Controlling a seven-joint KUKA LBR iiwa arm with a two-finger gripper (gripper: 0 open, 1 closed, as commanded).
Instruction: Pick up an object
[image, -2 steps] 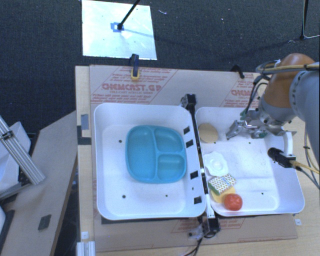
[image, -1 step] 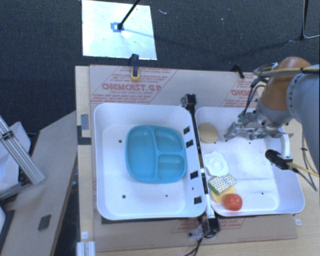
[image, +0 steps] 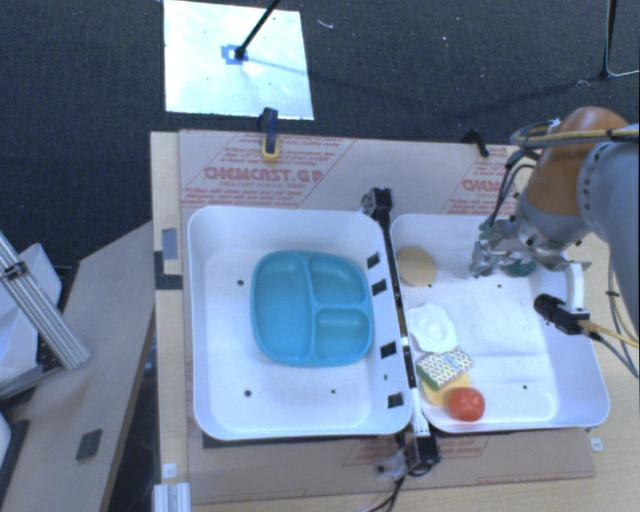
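Dark carpet surrounds my bench, which has two shallow white bins side by side on a printed board: the left bin (image: 215, 330) holds a blue divided plate (image: 312, 305), and the right bin (image: 560, 385) has all the small stuff. My gripper (image: 487, 258) is down at the far side of the right bin with a teal object (image: 520, 266) just beside it, and honestly I can't tell from up here if it's got anything. Along that bin's left wall sit a tan disc (image: 416, 265), a white piece (image: 432, 327), a checkered block (image: 443, 368) and a red tomato (image: 465, 403) nearest the front, all well apart from my gripper.
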